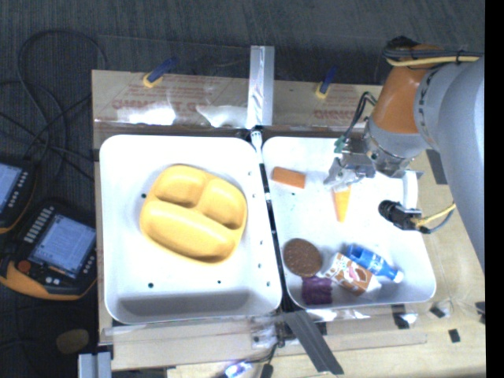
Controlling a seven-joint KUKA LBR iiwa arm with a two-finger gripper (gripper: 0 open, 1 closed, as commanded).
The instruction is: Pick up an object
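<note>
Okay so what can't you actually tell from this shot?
- Gripper: fingers too small to judge, and whether they touch the orange cone below.
- Snack packet: print too blurred to read.
- Purple object: too dark to identify, partly behind the right bin's rim.

Grey rounded arm [461, 124], orange wrist band, black cable, perhaps metallic tool [344, 173].
</note>
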